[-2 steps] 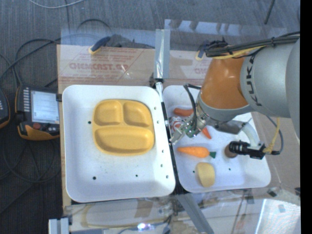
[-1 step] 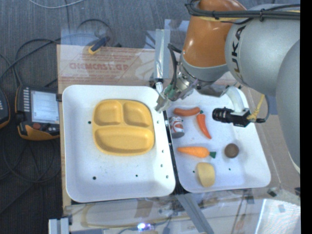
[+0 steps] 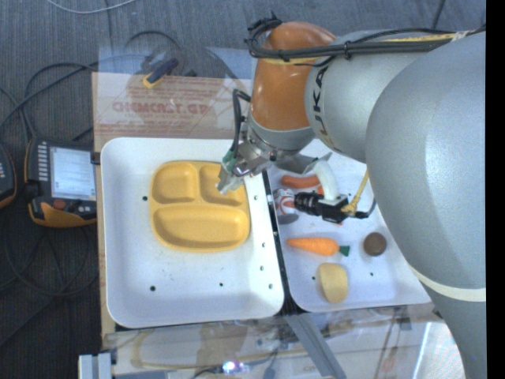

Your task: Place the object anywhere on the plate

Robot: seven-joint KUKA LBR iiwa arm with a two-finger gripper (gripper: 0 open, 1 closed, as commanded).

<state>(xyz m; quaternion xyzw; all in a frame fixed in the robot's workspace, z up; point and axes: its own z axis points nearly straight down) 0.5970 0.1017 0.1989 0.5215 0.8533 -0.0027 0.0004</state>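
Camera view: looking down at a slant on two white bins, arm coming in from the right.

Object: honestly can't pick out which one is "the object". Nothing is visibly pinched at the gripper tip, so my guess is it's one of the bits lying in the right bin.

Plate [image 3: 197,226]: yellow, three compartments, sitting in the left bin [image 3: 134,290] toward its upper right. All compartments look bare.

Gripper [image 3: 229,178]: hanging over the plate's upper right compartment, right by the divider between the bins. Tip looks greenish and narrow.

Jaws: can't tell if they're open or closed, too small and too blurry at this angle.

Right bin [image 3: 379,287]: carrot [image 3: 314,245] in the middle, pale potato-looking lump [image 3: 334,282] below it, small brown round thing [image 3: 375,244] to the right, a reddish sausage-shaped piece [image 3: 300,181] up top, mostly under the arm.

Arm [image 3: 410,133]: big grey body with the orange band [image 3: 288,73], covers most of the right bin's upper part.

Doing the step well: if something is in there, I'd drop low over a compartment before letting go so it doesn't bounce out over the rim. If not, go back for the carrot, it lies well apart from the rest.

Risk: releasing too near the plate's right edge, where stuff could roll off into the bin.
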